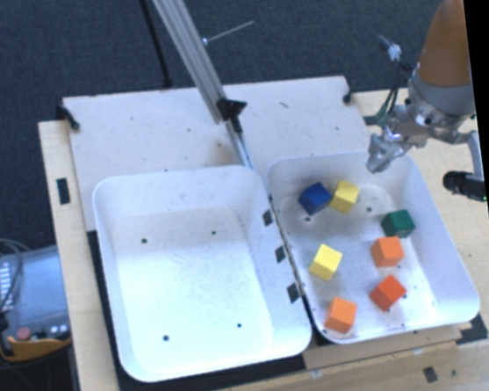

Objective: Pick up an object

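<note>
1. Camera view: two shallow white plastic bins sit side by side on the pale wooden table (71, 256); the left bin (117, 277) fills the centre-left of the frame, and the right bin (440, 237) lies in the centre-right.
2. The right bin holds seven small cubes: a blue cube (315, 197) touching a yellow cube (345, 195) near its upper edge, a dark green cube (398, 223) to their lower right, an orange cube (387, 251) just below the green one, a second yellow cube (326, 261) left of centre, and two more orange cubes (387, 291) (340, 314) near the lower rim.
3. The grey arm with its orange band (444, 37) enters at the upper right.
4. The tool (381, 157) hangs over the upper right rim of the right bin, apart from all cubes; nothing shows between its fingers, and how far they are open I cannot tell.
5. A slanted aluminium rail (191, 51) runs from the top centre down to the gap between the bins.
</note>
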Controlling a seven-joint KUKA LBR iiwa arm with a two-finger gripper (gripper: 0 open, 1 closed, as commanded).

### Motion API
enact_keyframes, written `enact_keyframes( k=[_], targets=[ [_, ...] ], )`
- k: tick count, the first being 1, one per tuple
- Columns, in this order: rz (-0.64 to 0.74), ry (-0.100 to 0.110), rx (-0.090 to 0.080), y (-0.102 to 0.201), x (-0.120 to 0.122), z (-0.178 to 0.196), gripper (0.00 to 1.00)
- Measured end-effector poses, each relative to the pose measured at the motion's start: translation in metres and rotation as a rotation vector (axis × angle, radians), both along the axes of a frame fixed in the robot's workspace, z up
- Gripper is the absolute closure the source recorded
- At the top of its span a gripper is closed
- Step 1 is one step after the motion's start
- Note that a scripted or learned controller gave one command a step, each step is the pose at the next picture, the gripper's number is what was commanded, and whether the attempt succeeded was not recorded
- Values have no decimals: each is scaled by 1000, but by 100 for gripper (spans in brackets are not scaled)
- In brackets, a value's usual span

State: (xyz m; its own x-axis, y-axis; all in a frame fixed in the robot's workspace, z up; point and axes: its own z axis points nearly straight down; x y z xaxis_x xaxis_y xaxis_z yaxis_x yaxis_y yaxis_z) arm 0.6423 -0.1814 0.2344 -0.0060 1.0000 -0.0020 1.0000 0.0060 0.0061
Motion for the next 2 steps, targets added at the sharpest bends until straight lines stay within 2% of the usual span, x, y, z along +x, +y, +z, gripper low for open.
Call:
enact_keyframes(
  k=[2],
  targets=[
    [0, 6, 3, 95, -19, 16, 100]
  ],
)
